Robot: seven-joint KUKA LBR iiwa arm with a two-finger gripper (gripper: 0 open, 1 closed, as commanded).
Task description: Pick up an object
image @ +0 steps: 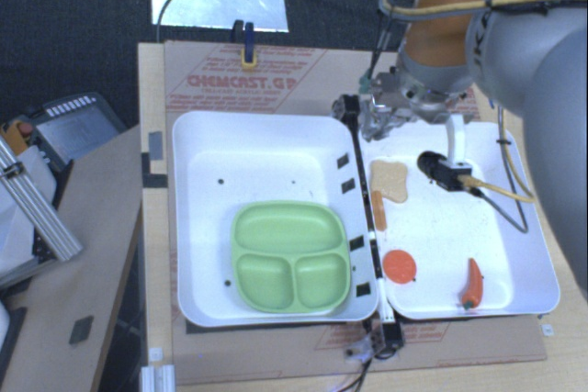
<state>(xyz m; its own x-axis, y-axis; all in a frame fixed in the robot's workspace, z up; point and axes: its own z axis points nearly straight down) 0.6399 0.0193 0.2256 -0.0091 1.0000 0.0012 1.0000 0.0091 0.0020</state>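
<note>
Gripper (pixel 378 119) at the far edge of the right bin (pixel 514 289); whether it is wide or narrow cannot be told. Just below it lies a pale tan bread slice (pixel 390 180), flat; farther below, an orange disc (pixel 400 266) and a red-orange chili pepper (pixel 472 285).

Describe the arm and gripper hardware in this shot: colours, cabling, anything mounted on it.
The arm is smooth grey with a rounded orange band above the wrist. A yellowish cable and a darker one run across the band. Below sits a metallic wrist block, then the gripper, dark and silver. A white bracket hangs from the wrist, carrying a black unit.
</note>
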